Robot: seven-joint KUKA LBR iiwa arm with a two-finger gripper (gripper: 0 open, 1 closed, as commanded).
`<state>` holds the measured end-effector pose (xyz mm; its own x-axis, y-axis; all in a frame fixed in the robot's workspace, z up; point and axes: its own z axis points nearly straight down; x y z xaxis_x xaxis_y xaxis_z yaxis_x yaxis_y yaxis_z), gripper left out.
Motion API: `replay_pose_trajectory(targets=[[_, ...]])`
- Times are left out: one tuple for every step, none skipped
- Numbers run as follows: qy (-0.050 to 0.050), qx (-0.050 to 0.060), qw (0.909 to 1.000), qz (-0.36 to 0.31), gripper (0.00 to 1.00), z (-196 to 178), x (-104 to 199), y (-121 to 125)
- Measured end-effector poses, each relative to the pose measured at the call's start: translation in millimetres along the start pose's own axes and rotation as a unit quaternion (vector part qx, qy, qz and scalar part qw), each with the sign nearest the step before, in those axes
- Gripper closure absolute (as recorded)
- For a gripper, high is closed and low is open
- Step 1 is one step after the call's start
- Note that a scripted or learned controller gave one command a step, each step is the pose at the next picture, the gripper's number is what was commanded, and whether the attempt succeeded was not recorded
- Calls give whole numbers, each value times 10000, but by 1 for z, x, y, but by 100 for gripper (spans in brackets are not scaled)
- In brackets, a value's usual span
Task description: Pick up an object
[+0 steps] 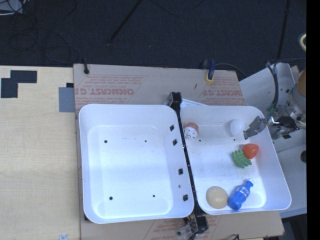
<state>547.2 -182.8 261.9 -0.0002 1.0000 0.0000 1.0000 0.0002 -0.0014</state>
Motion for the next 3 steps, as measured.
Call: replay_pose_trajectory(targets=[[16,58,10000,19,0,94,-31,-45],[23,26,10000,-20,0,115,38,-55],[7,11,10000,6,0,114,34,-54]])
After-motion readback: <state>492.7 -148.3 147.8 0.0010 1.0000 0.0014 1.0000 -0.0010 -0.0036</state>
